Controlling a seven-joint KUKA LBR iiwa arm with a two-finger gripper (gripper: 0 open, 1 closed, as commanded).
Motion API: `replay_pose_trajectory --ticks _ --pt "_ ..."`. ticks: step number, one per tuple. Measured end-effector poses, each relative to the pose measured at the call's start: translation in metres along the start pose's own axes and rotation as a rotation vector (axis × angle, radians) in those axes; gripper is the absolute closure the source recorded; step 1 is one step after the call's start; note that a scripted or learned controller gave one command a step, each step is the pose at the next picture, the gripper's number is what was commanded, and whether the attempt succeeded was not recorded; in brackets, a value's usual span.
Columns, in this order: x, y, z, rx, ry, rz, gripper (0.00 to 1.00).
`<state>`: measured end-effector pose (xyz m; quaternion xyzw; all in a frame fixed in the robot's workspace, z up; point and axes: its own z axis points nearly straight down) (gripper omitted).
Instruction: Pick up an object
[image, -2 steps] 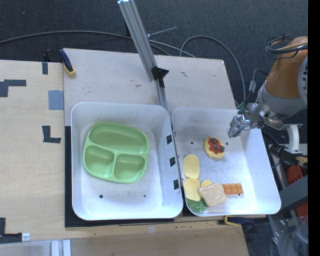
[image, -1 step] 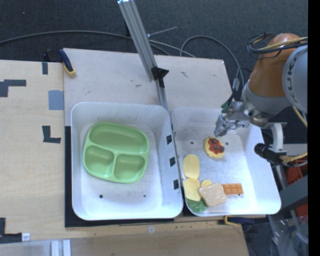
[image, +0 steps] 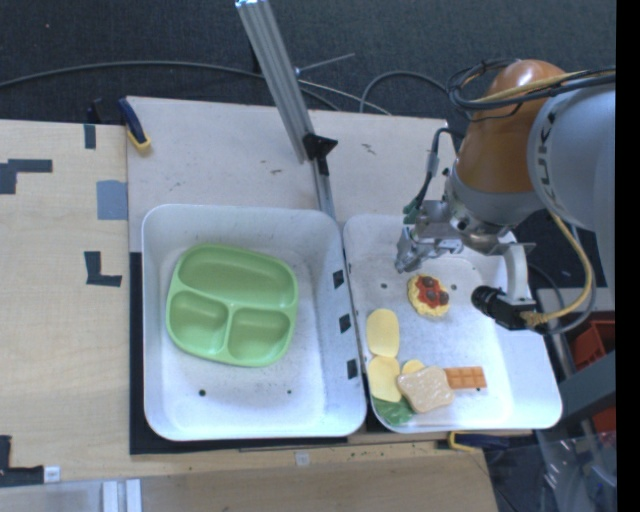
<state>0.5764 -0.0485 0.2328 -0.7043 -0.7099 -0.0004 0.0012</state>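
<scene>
The arm reaches in over the right-hand bin (image: 520, 400), and the hand (image: 410, 255) hangs low near that bin's far end, its metal tip pointing down at bare bin floor; nothing shows between its tips, and the slanted view from above does not let me tell whether they are spread or pressed together. The step in hand looks like the approach: the hand is over the bin that carries the toy food, but not yet on any piece. Nearest, just beside the hand and a little nearer the camera, lies a small round pizza-like piece (image: 430, 296) with red topping, apart from the tips. Farther on toward the front edge lie two yellow oval slices (image: 382, 332), one after the other, and past them a tan bread-shaped piece (image: 428, 388) lying against an orange wafer (image: 464, 378), with something green (image: 394, 410) tucked under the front slice. Well away in the other bin sits a green divided plate (image: 234, 304). Judging from this, the next move calls for shifting the hand over the pizza piece, centring it, descending to the floor and closing; the piece is flat and low, so the tips could slip over it.
</scene>
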Motion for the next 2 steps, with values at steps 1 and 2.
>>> replay_pose_trajectory --ticks 1,2 --pt "0.056 -0.008 -0.008 0.001 0.0 0.0 1.0" --pt "0.104 -0.021 -0.01 0.002 -0.001 0.001 1.0"
